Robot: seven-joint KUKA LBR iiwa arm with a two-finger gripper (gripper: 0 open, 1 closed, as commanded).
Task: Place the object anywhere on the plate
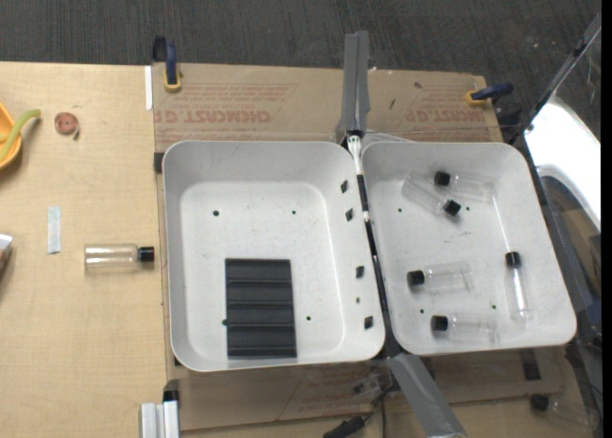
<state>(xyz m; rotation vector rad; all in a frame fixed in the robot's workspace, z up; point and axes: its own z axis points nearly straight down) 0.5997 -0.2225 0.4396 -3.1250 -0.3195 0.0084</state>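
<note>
Plate (259, 309) against left bin's (182, 235) near edge

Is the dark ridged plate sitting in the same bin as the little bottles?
No, the dark ridged plate lies in the left bin, while five little bottles lie in the right bin.

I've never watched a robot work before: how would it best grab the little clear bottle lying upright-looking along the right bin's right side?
Across the clear body of that vial, from straight above. It lies flat, apart from the others, black cap pointing away.
</note>
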